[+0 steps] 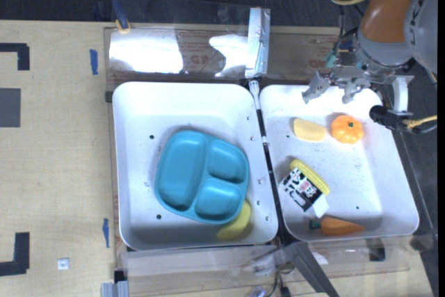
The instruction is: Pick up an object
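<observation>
Nearest to the camera, at the near wall of the right bin [403, 212], lies a toy carrot [337, 225], orange with a small green end pointing to the left. Just behind it, a black and white patterned block [300, 189] rests against a yellow corn cob [310, 177]; the two touch and both lie on a slant. Farther back in the same bin there is a pale yellow wedge [309, 130], and beside it on the right a small orange fruit [346, 129] with a green stem on top. These two are near each other but apart.

At the far edge of the right bin, the gripper [336, 88] hangs above the back wall, well apart from the carrot and closer to the orange fruit and the wedge. Its two fingers are spread wide apart and nothing is between them. Above it, the wrist of the arm [389, 24] has an orange cover, and cables loop beside it.

On the left side, the left bin [132, 122] holds a blue divided plate [201, 176] with three compartments, lying tilted in the middle of the bin. A yellow object [238, 222] shows from under the near right edge of the plate, partly hidden, so I cannot tell what it is. Behind the two bins stands a clear plastic screen [181, 45] that reflects the light.
</observation>
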Action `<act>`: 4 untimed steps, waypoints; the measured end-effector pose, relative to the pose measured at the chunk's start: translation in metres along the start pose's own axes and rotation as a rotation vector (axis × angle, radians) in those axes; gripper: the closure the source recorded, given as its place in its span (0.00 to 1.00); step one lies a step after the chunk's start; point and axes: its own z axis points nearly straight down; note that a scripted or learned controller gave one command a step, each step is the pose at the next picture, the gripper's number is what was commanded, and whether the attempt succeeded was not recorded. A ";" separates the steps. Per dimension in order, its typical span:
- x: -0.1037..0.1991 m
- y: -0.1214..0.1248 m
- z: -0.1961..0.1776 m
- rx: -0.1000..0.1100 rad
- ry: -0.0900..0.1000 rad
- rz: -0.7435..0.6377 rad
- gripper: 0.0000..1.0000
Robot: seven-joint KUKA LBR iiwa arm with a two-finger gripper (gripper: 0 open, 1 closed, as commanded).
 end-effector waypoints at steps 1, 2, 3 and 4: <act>-0.034 -0.005 0.003 0.001 0.000 -0.165 0.00; -0.066 -0.036 0.067 -0.015 -0.007 -0.308 0.00; -0.100 -0.028 0.100 -0.014 0.004 -0.286 0.00; -0.100 -0.028 0.090 -0.017 0.000 -0.285 1.00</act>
